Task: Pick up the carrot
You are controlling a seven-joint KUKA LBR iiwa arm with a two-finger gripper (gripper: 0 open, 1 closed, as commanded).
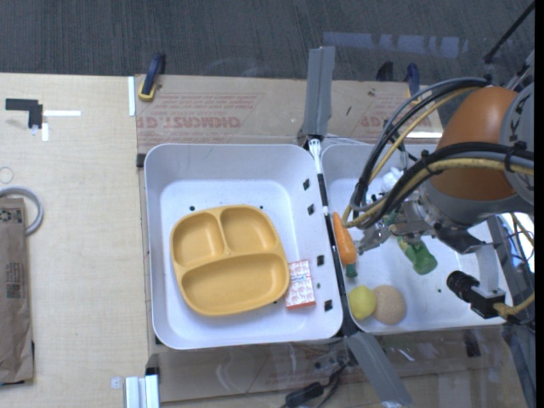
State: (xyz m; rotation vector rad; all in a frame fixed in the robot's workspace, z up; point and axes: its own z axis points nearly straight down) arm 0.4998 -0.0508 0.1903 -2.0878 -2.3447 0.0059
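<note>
Carrot waits at bin's left wall

Carrot (343, 239), one, lies against the right bin's (442, 317) left wall, gripper (380, 233) just beside it; whether it is apart or together cannot be told. A clean grasp likely needs straddling it away from the wall. Counted: one yellow plate (229, 258), one lemon (362, 302), two bins.

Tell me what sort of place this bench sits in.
Probably a robotics lab or test cell, not a kitchen: a cabled robot arm reaches over two white bins clamped to a wooden bench, with toy-like food such as a carrot and a yellow divided plate.
</note>
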